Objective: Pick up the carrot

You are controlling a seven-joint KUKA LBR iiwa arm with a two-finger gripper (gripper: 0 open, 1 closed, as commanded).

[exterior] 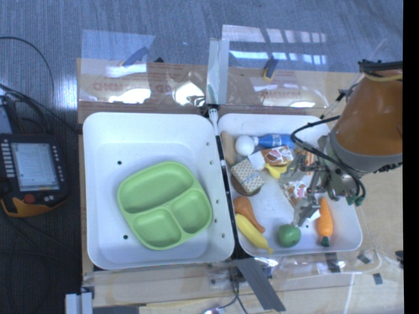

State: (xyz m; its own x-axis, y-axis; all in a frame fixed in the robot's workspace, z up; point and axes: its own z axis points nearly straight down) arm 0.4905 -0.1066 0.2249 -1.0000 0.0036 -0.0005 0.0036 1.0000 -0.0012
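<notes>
carrot (325, 218) hemmed by bin wall (359, 231) and green ball (288, 235)

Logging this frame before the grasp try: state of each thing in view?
carrot: lying in right bin, at its right wall, beside the gripper, not held
gripper: low in right bin, left of carrot
green divided plate: flat in left bin, nothing on it
banana: lying by the right bin's left wall
green round fruit: resting near the front wall

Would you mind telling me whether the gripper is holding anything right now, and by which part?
Nothing is visibly held. The two-finger gripper hangs in the right white bin, beside the orange carrot, which lies on the bin floor.
</notes>
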